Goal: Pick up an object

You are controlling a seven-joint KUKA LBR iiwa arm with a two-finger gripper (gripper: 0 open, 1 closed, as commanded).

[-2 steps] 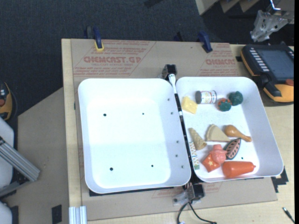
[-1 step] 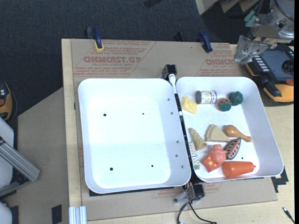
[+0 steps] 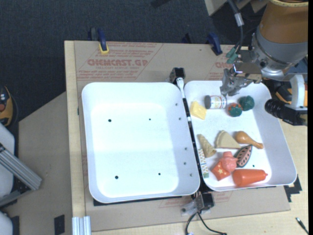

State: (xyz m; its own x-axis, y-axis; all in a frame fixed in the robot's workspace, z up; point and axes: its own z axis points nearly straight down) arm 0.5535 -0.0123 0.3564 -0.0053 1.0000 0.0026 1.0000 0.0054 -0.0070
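Both bins (image 3: 132, 190): smooth white plastic, slight sheen. Worktop (image 3: 146, 62): matt brown board, printed red lettering. Orange carrot toy (image 3: 249, 176): glossy plastic. Claw (image 3: 230, 88): dull grey metal. Floor (image 3: 73, 13): dark rough carpet.

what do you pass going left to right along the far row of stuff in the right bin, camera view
yellow cheese wedge → small grey-capped jar lying on its side → end effector just above it → red and green strawberry → dark green lump
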